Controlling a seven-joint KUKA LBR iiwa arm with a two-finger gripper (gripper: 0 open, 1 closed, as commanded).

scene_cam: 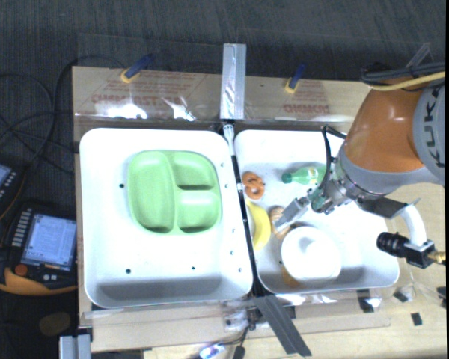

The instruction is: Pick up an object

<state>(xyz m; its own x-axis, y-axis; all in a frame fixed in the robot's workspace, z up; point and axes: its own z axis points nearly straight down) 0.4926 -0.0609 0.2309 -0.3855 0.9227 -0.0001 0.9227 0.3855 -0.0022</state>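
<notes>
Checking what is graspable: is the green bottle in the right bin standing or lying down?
Lying down. The green bottle shows its full side along the floor of the right bin, beside the arm.

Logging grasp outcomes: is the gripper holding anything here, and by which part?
Cannot be told. The gripper sits low in the right bin beside the banana; no object is visibly between its fingers.

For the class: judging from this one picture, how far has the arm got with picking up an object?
Done: the gripper has reached into the right bin, low among the banana, white bowl, green bottle and orange piece. In hand: nothing visibly held; it sits beside the banana and bowl. Left: closing on an item and lifting it. The green tray lies untouched in the left bin.
</notes>
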